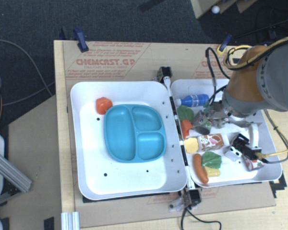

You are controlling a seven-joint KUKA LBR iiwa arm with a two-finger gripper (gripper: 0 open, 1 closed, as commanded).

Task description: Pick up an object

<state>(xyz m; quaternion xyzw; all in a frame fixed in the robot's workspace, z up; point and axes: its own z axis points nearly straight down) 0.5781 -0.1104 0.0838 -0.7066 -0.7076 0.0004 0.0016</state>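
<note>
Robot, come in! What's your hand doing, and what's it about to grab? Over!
Gripper low in right bin, above toy food pile. Nothing seen held. Nearest: green piece, wrapped snack. Blue bottle crowds close behind.

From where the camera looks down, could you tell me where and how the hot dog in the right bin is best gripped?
Grip the hot dog across its middle, coming straight down from above. It lies flat and slender along the right bin's near-left wall, so the fingers should probably close across its narrow width. The green piece crowds its right side, so a low side approach looks blocked.
</note>
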